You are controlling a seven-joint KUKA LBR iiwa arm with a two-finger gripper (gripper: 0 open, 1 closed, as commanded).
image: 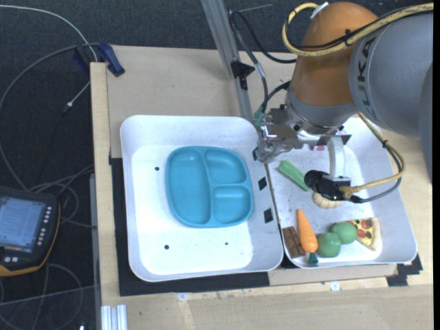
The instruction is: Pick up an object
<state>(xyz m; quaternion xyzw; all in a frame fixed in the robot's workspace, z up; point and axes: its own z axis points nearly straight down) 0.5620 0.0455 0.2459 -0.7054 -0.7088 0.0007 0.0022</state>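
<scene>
From my remote seat I see the pincer [277, 141] low over the right bin's [395, 212] upper left corner, apart or together I cannot tell, a green stick [292, 174] just below it, a carrot [307, 231] and pizza slice [366, 231] farther down, a blue plate [210, 186] in the left bin [144, 205]

Grey arm [399, 67] low, wrist [316, 105] straight down

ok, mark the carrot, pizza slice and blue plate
carrot [306, 232], camera view, middle of its orange body.
pizza slice [366, 232], camera view, its topped face.
blue plate [187, 188], camera view, bare large compartment.
</scene>
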